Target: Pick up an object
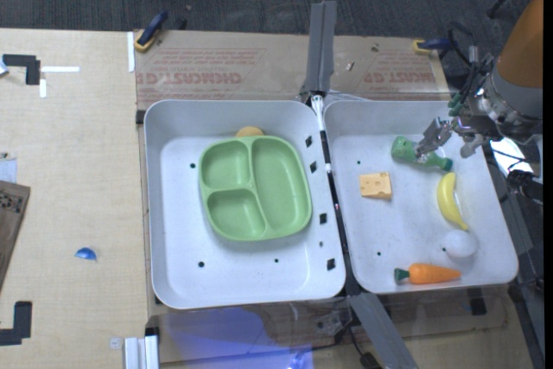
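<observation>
Approach phase of a pick: the two-finger metal gripper [432, 142] on the grey arm with the orange band [524, 47] hangs low over the far right part of the right-hand shallow white bin [346, 186], its tips at the small green plastic toy [413, 152]. Whether the fingers stand spread or drawn together cannot be told from this slant, nor whether the toy lies between them; it appears to rest on the bin floor. Judged from this, the grasp is not yet secured. The next move calls for the tips to straddle the toy, draw in, then rise straight up. The toy is short and lumpy, dark green with a paler end toward the yellow plastic banana [450, 201] just beside it. A yellow cheese wedge [375, 186] lies near, an orange toy carrot [429, 274] and a white ball [460, 244] nearer the front. The left-hand bin bears a green three-compartment plate [256, 187].
</observation>
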